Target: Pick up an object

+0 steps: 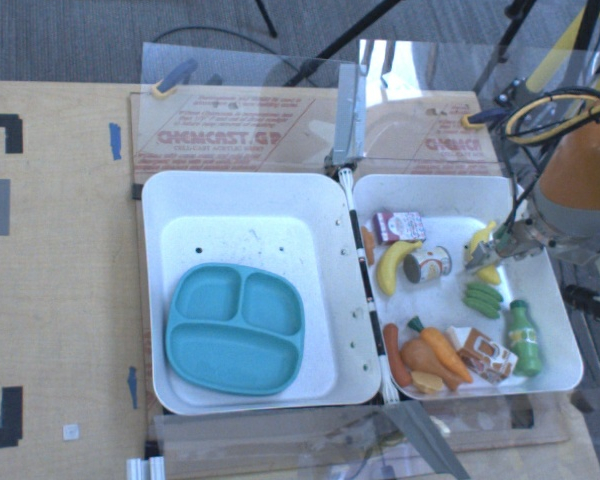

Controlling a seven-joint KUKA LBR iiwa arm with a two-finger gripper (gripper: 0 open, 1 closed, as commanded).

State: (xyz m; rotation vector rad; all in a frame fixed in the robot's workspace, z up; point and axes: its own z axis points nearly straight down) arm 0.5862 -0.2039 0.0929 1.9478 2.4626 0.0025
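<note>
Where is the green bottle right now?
The green bottle lies in the right bin, near its lower right corner, just below the green pea pods and right of the small brown-and-white packet.

Fixed overhead camera, slanted down on bins [242,196].

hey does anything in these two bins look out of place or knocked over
Nothing looks spilled or damaged. The small can lies on its side beside the banana in the right bin, where the toy food sits in a loose jumble. The teal divided plate lies flat in the left bin. The claw hovers over the right bin.
</note>
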